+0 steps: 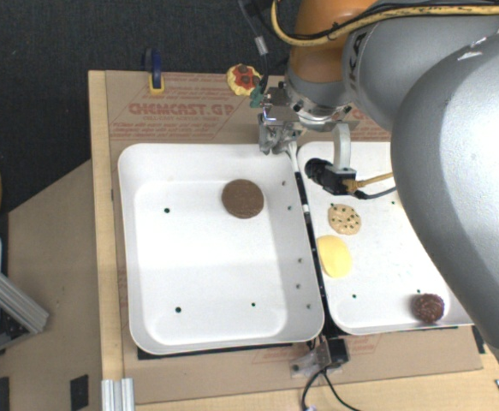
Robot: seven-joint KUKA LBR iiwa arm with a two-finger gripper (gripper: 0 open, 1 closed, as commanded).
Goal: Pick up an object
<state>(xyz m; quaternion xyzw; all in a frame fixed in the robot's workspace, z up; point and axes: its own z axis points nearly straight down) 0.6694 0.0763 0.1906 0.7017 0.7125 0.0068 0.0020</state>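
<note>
Nearest the camera, a dark chocolate ball sat in the right bin. My gripper hung at the far rim by the divider, arm reaching over that bin. The brown round cookie lay in the left bin — just left and nearer. Whether my gripper was parted or held anything I couldn't tell.

Fixed overhead camera slants down on both bins.
</note>
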